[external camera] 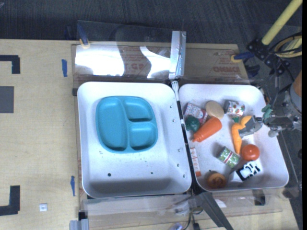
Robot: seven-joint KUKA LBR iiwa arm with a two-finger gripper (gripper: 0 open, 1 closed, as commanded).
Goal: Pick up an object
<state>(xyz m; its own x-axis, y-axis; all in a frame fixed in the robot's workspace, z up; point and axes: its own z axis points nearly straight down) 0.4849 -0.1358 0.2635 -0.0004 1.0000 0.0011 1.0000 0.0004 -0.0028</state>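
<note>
The end effector (256,124) hangs over the right bin (276,169) beside a small carrot (236,137); I cannot tell its state from here.

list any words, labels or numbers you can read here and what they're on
None can be read for certain.
Red print on the brown cardboard wall behind the bins: too blurred.
Small red-and-white packet in the right white bin: print too small.
Small green-and-white cans: labels too small.
</note>
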